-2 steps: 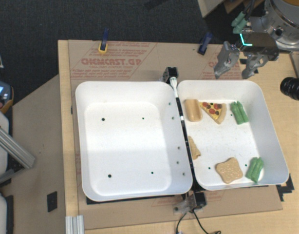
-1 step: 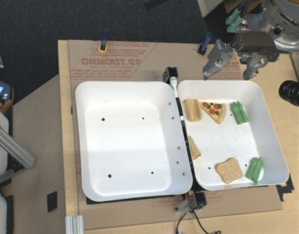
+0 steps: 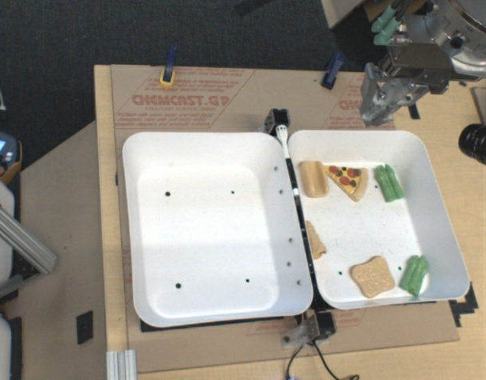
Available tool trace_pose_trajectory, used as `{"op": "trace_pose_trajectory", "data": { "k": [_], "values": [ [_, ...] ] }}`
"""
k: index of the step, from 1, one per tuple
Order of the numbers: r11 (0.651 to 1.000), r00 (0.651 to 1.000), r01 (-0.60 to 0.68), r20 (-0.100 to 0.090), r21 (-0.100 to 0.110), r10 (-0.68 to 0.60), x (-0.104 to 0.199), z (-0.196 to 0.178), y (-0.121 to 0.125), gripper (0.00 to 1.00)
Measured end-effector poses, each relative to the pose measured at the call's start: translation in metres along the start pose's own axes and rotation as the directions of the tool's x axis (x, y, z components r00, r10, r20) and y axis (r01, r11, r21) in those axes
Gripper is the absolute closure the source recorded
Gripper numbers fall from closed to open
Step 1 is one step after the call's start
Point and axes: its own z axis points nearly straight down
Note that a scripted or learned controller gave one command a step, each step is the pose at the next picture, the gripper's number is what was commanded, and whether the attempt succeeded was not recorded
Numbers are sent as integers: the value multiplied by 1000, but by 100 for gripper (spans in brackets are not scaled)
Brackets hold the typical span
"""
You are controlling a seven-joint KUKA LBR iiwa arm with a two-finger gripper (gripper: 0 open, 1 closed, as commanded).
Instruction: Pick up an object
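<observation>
The gripper (image 3: 379, 108) hangs over the cardboard just beyond the right bin (image 3: 441, 212), its grip state impossible to tell, with nothing seen between its fingers, while nearest below it in that bin lie a pizza slice (image 3: 347, 180), a green piece (image 3: 389, 183) and a bun (image 3: 312, 178).

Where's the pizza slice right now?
In the camera view, the pizza slice lies at the right bin's far end, between the hot dog bun and a green piece.
</observation>
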Motion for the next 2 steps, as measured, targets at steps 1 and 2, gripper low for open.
{"op": "trace_pose_trajectory", "data": {
  "k": [1,2],
  "values": [
    [1000,1000,0,0,1,0,0,0,0,0],
    [1000,1000,1,0,-3,-1,1,-10,1,100]
  ]
}}
